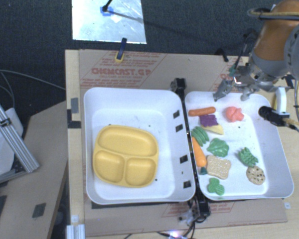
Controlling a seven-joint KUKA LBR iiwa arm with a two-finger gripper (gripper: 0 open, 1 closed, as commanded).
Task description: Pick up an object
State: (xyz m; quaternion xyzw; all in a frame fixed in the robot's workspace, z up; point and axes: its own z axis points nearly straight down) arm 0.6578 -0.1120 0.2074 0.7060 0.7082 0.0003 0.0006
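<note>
Right bin (pixel 279 153) — small, colourful toy foods (pixel 224 148); end effector (pixel 234 89) above, fingers spread, holding nothing.

Right bin (pixel 284 156): white, shallow, holds all my candidate objects.
Sausage (pixel 202 111): orange-red, lying flat at 11 o'clock in the bin.
Purple piece (pixel 208 120): just below the sausage, touching a yellow wedge (pixel 217 129).
Pink lump (pixel 233 114): at 1 o'clock.
Carrot (pixel 199 152): orange, along the 9 o'clock wall.
Toast (pixel 219 167): near centre, slightly toward 6.
Cookie (pixel 256 174): at 4 o'clock.
Green pieces: pod (pixel 200 134), leaf (pixel 218 147), ridged piece (pixel 248 157), small one (pixel 216 186) at 6 o'clock.
</note>
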